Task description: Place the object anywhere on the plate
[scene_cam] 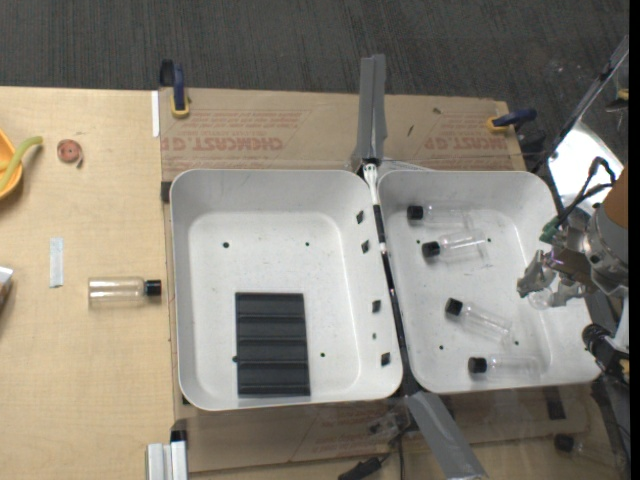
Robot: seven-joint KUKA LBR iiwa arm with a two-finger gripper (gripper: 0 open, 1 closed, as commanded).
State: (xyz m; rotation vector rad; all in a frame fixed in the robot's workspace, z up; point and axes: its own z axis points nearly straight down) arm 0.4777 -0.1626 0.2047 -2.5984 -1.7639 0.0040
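The plate (270,345) is a dark ribbed rectangle lying in the front middle of the left white bin (200,268). Several clear vials with black caps lie in the right bin (520,213): one at the back (440,213), one just below it (458,242), one in the middle (480,318) and one at the front (500,368). My gripper (537,280) hangs over the right side of the right bin, far from the plate. A clear glassy shape (545,296) sits right at its tip; I cannot tell whether it is held.
On the wooden bench left of the bins lie another clear vial (122,289), a small white strip (56,263) and a red disc (68,151). A yellow object (10,163) sits at the far left edge. Clamps (175,88) hold the cardboard under the bins.
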